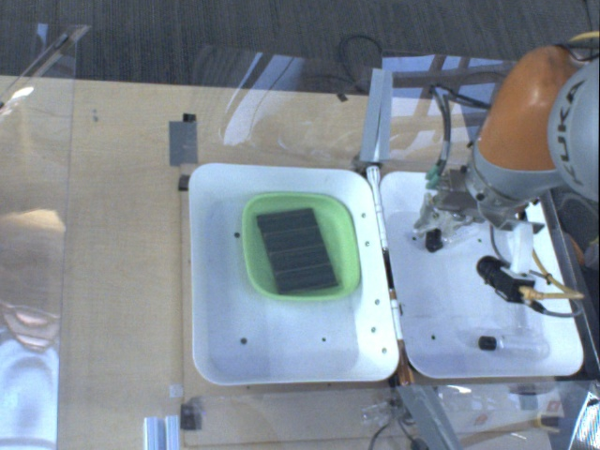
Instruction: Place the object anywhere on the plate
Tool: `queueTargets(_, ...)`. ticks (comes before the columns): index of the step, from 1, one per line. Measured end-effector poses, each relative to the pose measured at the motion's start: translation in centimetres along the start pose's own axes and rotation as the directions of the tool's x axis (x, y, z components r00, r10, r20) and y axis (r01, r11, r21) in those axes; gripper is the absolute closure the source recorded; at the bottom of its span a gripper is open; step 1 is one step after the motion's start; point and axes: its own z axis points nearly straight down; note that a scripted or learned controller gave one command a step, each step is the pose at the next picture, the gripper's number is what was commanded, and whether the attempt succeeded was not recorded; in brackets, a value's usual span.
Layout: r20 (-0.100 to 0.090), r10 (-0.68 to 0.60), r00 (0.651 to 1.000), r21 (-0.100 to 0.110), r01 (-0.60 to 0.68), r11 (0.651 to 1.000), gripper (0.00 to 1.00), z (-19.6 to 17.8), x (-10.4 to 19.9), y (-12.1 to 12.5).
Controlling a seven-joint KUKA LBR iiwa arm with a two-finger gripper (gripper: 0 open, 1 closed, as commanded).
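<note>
The dark grey ridged block [297,250] lies flat on the green plate [349,251], inside its rim. Its long axis runs from the far side to the near side of the view, with the near end leaning a little to the right. Its ridges run across its width. The plate sits in the left white bin [211,279].

The gripper [436,232] hangs over the far left part of the right bin [450,345], well apart from the block; whether it is spread or closed cannot be told. A small black piece [487,343] lies near that bin's front edge. Both bins rest on a pale wooden bench [103,251], with dark carpet [234,7] beyond.
</note>
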Motion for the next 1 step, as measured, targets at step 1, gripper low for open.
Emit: queueTargets(1, 0.0, 0.012, 1.0, 0.004, -0.012, 1.0, 1.0, 4.14, 7.4, 1.15)
